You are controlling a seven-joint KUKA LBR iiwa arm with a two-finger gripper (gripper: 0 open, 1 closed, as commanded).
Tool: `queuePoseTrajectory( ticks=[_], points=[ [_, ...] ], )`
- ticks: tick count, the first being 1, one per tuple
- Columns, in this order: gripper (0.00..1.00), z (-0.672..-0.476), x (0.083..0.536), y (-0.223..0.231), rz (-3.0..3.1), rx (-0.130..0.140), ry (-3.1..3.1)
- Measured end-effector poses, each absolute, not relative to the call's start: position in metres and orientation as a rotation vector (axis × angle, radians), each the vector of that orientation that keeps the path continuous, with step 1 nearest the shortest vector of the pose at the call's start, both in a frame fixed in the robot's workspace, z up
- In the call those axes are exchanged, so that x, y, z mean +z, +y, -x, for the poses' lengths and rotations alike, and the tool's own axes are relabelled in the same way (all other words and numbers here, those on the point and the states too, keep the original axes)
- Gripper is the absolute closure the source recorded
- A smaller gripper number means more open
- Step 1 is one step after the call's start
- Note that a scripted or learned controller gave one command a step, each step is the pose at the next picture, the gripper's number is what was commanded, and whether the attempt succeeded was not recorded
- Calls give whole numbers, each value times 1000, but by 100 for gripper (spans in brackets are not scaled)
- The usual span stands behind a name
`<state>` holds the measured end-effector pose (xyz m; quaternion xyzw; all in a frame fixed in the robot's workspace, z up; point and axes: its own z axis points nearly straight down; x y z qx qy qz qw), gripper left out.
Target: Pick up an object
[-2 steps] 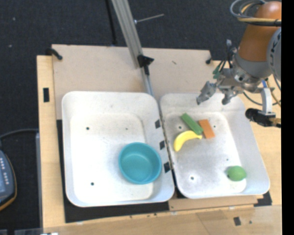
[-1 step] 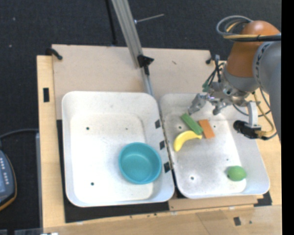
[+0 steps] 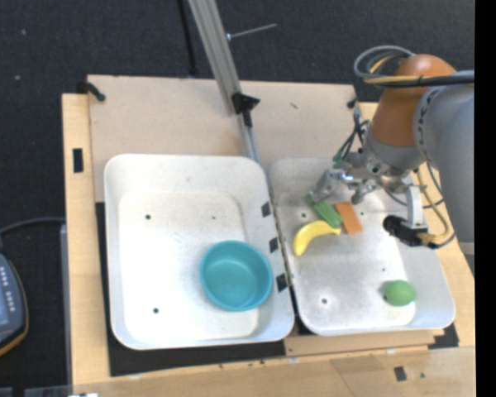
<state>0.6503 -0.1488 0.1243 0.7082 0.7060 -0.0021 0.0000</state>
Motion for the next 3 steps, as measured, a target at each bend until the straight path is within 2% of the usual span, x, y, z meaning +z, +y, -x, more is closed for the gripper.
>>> queuePoseTrajectory(
  ticks=[1, 3],
  points=[
    [100, -652, 139, -150, -2223, 3, 2212],
    [100, -659, 230, -151, -2215, 7, 2220]
  ],
)
